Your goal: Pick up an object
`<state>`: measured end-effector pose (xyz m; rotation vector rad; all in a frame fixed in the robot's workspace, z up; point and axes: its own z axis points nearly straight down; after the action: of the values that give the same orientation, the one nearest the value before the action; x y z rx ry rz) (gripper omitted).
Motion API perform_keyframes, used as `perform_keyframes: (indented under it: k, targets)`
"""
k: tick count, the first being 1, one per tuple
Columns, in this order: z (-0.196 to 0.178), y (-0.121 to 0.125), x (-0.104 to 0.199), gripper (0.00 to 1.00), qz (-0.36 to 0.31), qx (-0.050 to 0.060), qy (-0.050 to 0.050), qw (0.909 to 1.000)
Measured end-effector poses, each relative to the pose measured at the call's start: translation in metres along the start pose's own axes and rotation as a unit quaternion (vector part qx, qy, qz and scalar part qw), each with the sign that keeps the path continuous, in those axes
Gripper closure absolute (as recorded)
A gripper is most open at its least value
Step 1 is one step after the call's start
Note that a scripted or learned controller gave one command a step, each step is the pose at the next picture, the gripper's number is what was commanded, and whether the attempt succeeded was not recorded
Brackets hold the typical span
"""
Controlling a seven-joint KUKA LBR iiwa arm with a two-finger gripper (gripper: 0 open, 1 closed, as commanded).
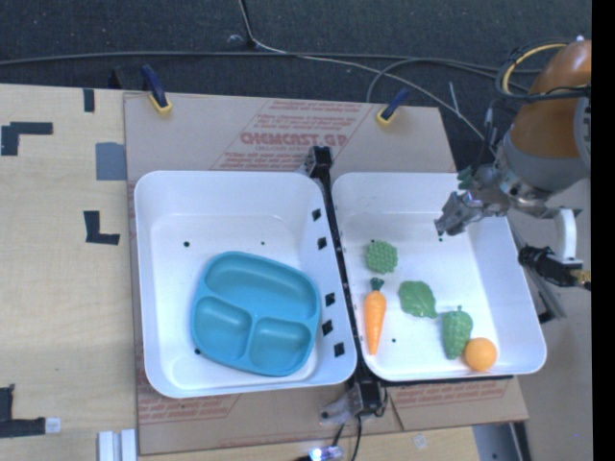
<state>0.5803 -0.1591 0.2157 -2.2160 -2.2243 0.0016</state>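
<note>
The gripper (452, 221) hovers at the right bin's (509, 257) upper edge—its grasp cannot be told. The nearest object, the green broccoli (381, 255), lies down-left of it—just above the carrot (374, 319).

A single fixed camera looks down at a slant on the bench, far enough back to take in both white bins: the left bin (154, 257) at centre frame, the right bin (500, 257) beside it. Dark floor fills the top of the frame, and the arm (543, 133) enters at upper right.
</note>
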Motion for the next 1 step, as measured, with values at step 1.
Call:
perform_keyframes:
  k: [1]
  targets:
    - [-0.009, -0.0055, 0.0601, 1.0, -0.001, 0.0, 0.001, 1.0]
